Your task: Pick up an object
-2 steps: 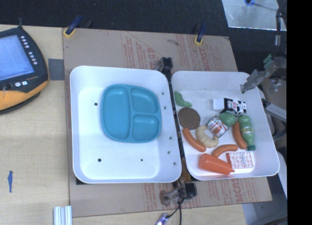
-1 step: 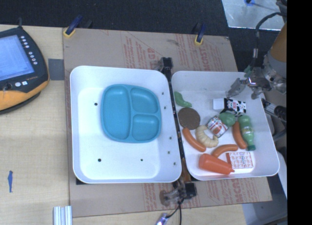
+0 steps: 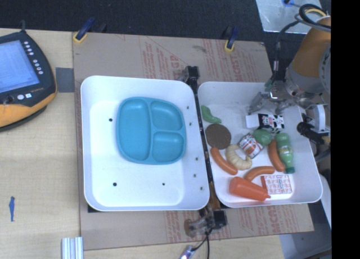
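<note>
Nothing picked yet, by looks of it. Gripper [image 3: 271, 101] seen spread open, nothing between fingers, poised over far end of right bin [image 3: 225, 92]. Small black-and-white carton [image 3: 264, 121] lying just below it, untouched. Descent, closing, lift all judged left.

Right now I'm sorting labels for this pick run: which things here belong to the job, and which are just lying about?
Job:
gripper
right bin
toy foods in it: carrot, sausage, green bottle, brown disc

Lying about:
blue divided plate
left bin
handheld controller
blue clamps
</note>
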Available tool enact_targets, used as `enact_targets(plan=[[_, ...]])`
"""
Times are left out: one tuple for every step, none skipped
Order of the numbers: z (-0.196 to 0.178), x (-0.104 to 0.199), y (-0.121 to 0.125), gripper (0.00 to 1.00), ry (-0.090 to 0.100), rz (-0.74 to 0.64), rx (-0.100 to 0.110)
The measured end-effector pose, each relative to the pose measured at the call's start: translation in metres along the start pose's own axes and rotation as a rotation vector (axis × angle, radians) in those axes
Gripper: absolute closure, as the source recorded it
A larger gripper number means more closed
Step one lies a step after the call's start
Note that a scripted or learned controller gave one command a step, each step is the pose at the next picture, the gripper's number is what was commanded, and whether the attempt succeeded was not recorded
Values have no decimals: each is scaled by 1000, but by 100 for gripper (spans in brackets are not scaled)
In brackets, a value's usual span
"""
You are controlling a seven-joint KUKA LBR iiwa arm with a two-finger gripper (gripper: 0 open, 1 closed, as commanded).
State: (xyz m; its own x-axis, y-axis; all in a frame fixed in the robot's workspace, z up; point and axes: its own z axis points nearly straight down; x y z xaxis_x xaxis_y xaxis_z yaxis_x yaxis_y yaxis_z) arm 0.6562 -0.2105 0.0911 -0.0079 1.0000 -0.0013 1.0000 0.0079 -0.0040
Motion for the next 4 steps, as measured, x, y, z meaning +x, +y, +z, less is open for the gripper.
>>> enact_targets(plan=[[-1, 33, 0, 0, 1, 2, 2], [-1, 73, 0, 0, 1, 1, 4], [-1, 95, 0, 0, 2, 1, 8], [-11, 94, 0, 100, 1, -2, 10]])
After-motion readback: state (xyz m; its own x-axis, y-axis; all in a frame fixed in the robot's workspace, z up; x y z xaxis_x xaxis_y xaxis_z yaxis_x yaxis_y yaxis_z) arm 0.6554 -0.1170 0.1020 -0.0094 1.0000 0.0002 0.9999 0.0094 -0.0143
